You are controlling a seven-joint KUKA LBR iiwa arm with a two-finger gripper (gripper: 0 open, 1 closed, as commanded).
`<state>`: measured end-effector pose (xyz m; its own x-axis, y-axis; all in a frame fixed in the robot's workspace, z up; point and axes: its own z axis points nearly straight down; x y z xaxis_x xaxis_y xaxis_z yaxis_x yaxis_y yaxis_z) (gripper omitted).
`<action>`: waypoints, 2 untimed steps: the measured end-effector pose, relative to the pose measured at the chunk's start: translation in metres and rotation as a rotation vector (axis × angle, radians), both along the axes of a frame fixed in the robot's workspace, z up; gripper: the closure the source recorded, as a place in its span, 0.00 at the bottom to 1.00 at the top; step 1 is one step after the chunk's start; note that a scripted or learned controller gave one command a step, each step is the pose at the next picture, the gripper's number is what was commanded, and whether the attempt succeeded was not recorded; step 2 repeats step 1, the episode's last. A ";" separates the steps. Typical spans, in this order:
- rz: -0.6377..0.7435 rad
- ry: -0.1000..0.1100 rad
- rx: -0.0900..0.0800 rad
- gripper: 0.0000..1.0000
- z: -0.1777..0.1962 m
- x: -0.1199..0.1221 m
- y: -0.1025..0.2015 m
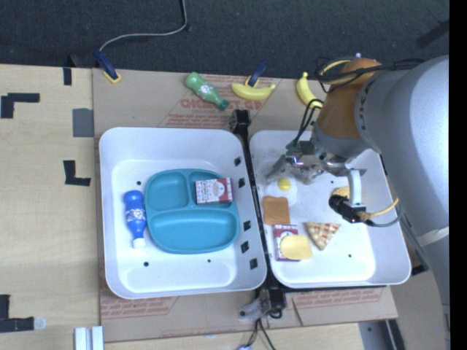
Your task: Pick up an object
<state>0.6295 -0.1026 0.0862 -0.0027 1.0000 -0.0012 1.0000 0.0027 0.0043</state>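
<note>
Nearest, in the right bin (379,268): a yellow slice (297,249) lying on a red-edged card (282,232), and just beside them a pizza wedge (322,232). A little farther in, a brown square of toast (276,210), close to the divider between the bins. Beyond the toast, a small yellow piece (284,184), flat on the white floor, apart from the toast. Just above that piece, the claw (294,162), hanging low over the far half of the right bin, on the grey arm (408,122) reaching in from the right; open or closed cannot be told from here, and nothing seen gripped. In the left bin (117,254): a teal divided plate (182,221) in the middle, a small red-and-white carton (213,191) in its far right compartment, a blue bottle (133,217) lying just beside the plate's left edge. Farthest, on the cardboard past both bins: a green bottle (206,91) on its side, a banana (252,90) near it, a second banana (306,90) next to the arm.
</note>
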 end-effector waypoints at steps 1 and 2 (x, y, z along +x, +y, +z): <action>0.000 -0.004 0.000 1.00 0.012 0.001 0.000; 0.000 -0.004 0.000 1.00 0.012 0.001 0.000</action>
